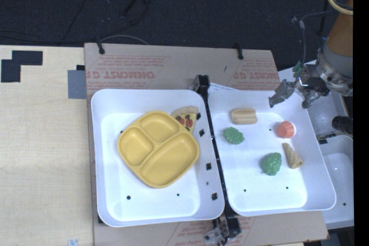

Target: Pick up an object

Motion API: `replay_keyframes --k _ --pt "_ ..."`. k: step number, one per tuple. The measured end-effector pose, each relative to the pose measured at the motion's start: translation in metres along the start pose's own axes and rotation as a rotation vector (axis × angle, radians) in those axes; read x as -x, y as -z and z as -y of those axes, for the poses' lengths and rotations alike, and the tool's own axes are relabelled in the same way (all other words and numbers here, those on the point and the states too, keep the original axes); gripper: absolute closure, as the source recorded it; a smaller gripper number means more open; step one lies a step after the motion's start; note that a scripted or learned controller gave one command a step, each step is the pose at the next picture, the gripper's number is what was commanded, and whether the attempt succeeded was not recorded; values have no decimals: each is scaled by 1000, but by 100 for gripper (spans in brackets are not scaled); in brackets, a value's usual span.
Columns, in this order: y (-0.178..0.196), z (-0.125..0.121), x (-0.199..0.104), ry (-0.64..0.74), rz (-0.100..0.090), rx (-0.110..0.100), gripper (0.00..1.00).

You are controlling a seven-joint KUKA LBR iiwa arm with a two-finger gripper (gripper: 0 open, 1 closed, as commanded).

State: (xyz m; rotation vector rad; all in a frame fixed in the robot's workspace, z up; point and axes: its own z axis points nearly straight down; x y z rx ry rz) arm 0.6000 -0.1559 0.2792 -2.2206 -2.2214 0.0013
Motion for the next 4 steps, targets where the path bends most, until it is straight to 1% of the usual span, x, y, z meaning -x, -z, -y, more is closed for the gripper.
replay_keyframes --k 1,2,3,4 --pt "-63 0 -6 0 -2 -7 0" --pt "-107 4 -9 -1 -2 -6 0" --pt "-170 7 -6 -1 -2 -6 0" --pt "-157 7 -5 -3 -1 -4 100"
